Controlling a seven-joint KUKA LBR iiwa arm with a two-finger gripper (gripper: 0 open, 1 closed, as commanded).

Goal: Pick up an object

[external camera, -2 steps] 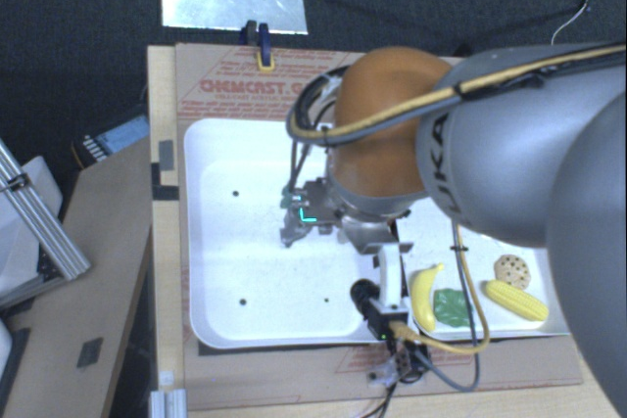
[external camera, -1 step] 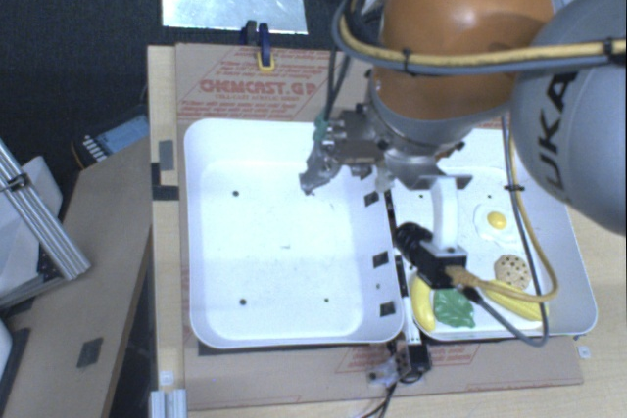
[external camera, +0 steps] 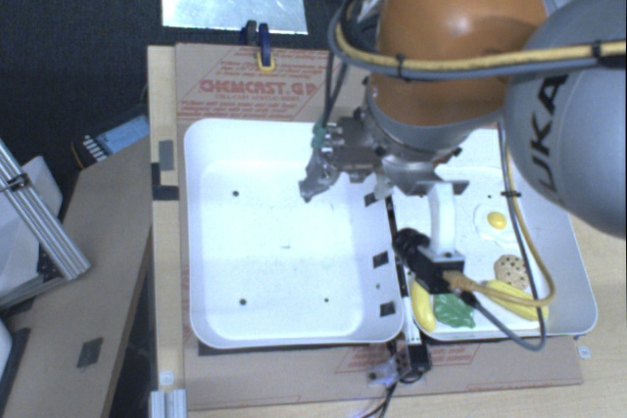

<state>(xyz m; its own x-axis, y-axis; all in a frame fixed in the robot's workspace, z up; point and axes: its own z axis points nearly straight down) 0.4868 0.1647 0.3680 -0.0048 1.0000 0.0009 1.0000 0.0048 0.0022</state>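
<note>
The arm (external camera: 549, 103) reaches in from 3 o'clock, its orange band above the wrist at about 1 o'clock from the view's middle. The tool (external camera: 315, 173) hangs over the left bin (external camera: 211, 210), toward that bin's 2 o'clock corner and close to the wall it shares with the right bin (external camera: 578, 303). From this slant I cannot tell whether the tool is apart or together, nor whether anything is clamped in it.

The things to pick all lie in the right bin, well apart from the tool. An egg (external camera: 493, 218), white with a yellow yolk, sits near that bin's middle. A cookie (external camera: 508, 268) lies just beside it at 6 o'clock. A banana (external camera: 511, 298) lies at 6 o'clock from the cookie, near the front wall. A green piece (external camera: 453, 310) rests at 9 o'clock from the banana, touching a yellow piece (external camera: 423, 305) in the bin's 7 o'clock corner.

Both bins stand on a board (external camera: 257, 85) with red print, which covers the tabletop (external camera: 108, 240). A clamp (external camera: 263, 44) grips the board's 12 o'clock edge.
</note>
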